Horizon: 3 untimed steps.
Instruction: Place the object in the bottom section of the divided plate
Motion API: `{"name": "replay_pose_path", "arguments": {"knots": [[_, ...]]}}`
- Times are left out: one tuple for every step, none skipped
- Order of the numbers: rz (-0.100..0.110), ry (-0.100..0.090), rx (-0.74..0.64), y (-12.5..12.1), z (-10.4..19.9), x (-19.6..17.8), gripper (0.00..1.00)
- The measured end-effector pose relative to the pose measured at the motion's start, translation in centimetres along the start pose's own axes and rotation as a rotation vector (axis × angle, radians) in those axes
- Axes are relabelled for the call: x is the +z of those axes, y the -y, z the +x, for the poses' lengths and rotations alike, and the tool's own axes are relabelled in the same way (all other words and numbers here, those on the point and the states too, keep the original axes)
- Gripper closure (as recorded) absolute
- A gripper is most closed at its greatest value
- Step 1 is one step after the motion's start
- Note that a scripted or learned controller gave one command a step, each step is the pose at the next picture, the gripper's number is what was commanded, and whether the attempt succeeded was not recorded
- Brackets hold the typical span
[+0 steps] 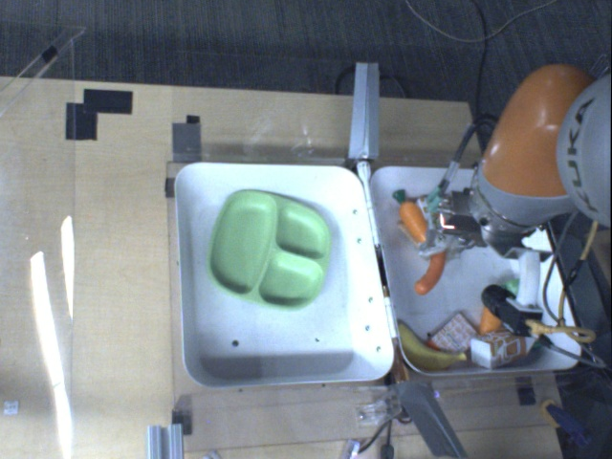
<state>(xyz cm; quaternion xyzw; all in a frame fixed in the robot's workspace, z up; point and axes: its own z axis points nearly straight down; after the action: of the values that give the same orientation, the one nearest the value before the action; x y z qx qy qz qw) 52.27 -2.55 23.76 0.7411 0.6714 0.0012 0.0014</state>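
A green divided plate (223, 220) lies in the left bin (210, 342), with one long section on its left and two smaller ones on its right, upper and lower. My gripper (442, 228) hangs low over the upper left part of the right bin (402, 299). An orange carrot (412, 220) lies just left of it, and a second, redder carrot (430, 273) lies just below it. Nothing shows between the fingers, and none of the plate's sections holds anything.
Along the right bin's front edge lie a banana (426, 354), a small reddish packet (452, 333) and a white and orange box (498, 350). A metal divider rail (364, 122) runs between the bins. The arm's orange band (540, 132) looms over the right bin.
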Motion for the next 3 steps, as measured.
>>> {"name": "replay_pose_path", "arguments": {"knots": [[0.0, -0.001, -0.038, -2.1, 6.1, -0.9, 1.0], [-0.001, -0.001, -0.112, -7.9, 9.5, -7.2, 1.0], [-0.001, -0.002, -0.219, 2.2, 11.7, -7.5, 1.0]]}}
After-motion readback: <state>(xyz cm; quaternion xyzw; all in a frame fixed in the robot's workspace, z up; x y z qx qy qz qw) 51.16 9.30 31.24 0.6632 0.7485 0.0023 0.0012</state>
